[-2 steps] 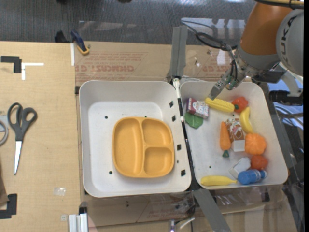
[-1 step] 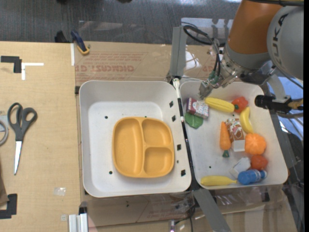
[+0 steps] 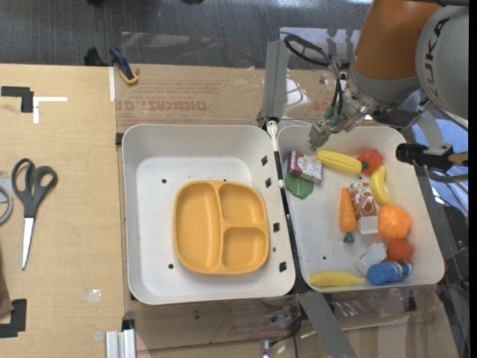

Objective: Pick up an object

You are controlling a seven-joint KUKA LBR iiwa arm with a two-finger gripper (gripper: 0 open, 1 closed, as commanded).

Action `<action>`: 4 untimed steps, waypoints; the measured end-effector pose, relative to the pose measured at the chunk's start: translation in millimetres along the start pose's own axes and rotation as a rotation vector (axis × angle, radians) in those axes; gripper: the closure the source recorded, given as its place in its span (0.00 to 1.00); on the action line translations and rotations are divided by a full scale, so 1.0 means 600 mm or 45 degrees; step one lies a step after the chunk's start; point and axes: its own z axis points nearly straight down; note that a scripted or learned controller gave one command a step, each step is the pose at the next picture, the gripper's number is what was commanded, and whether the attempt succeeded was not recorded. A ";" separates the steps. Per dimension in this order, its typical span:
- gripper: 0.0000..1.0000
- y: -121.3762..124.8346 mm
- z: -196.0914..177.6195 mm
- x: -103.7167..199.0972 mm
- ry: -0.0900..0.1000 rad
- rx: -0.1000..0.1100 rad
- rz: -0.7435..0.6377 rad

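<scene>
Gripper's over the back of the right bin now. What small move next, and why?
Probably lower straight down, nudging toward the corn cob. The gripper sits above the right bin's back edge with nothing visibly held, and the cob lies just in front of it, fairly free of the packet and tomato.

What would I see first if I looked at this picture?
Probably the big yellow plate with three sections, sitting alone in the left bin. Next, the heap of colourful toy food in the right bin, like a carrot and an orange. The robot's claw hangs over that bin's far corner.
</scene>
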 end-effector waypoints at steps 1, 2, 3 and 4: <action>1.00 0.001 -0.014 -0.001 -0.003 0.001 -0.004; 1.00 0.053 -0.218 -0.022 0.003 -0.002 0.114; 1.00 -0.013 -0.271 -0.171 0.002 -0.002 0.040; 1.00 -0.055 -0.350 -0.243 0.001 -0.004 -0.208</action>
